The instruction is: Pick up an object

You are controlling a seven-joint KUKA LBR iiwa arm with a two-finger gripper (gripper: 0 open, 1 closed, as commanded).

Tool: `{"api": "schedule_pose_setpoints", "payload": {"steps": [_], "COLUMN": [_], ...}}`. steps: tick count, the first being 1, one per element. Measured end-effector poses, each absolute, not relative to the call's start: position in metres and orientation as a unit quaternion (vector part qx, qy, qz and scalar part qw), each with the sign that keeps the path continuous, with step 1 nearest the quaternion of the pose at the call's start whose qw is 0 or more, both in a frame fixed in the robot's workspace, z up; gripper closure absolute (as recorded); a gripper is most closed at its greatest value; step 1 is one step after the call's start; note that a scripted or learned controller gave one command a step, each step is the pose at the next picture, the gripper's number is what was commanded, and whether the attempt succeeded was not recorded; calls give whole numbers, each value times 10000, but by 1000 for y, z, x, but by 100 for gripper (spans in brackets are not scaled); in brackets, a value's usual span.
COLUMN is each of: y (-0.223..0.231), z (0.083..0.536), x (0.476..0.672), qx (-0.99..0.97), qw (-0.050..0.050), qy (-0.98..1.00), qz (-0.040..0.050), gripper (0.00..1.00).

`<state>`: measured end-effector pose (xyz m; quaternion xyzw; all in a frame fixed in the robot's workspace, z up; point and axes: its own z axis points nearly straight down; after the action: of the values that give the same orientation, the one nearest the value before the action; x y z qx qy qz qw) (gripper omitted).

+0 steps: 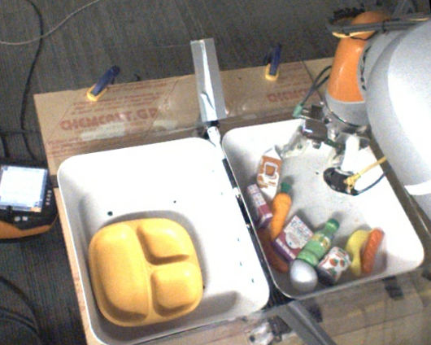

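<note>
— Is there any writing to be read here?

— Only one strip. The brown cardboard sheet [131,112] under the two bins carries faded red block letters along its far edge, printed upside down from this angle and too washed out to spell with any certainty.

— And the small packages in the right bin [412,257]?

— The red-and-white carton [268,171] and the pink-and-white packet [296,236] both carry printed labels, but the print is too small to make out.

— The handheld pendant [13,197] left of the bench?

— Its screen glows pale, yet no characters on it can be told apart.
</note>
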<state>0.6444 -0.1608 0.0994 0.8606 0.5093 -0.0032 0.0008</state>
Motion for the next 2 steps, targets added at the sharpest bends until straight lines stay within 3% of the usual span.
{"api": "schedule_pose_setpoints", "payload": {"steps": [1, 2], "y": [-204, -213], "z": [101, 142], "x": [667, 665], "qx": [8749, 8747], "qw": [-121, 4], "qy": [4841, 4847], "qz": [-68, -15], "gripper": [0, 0]}}
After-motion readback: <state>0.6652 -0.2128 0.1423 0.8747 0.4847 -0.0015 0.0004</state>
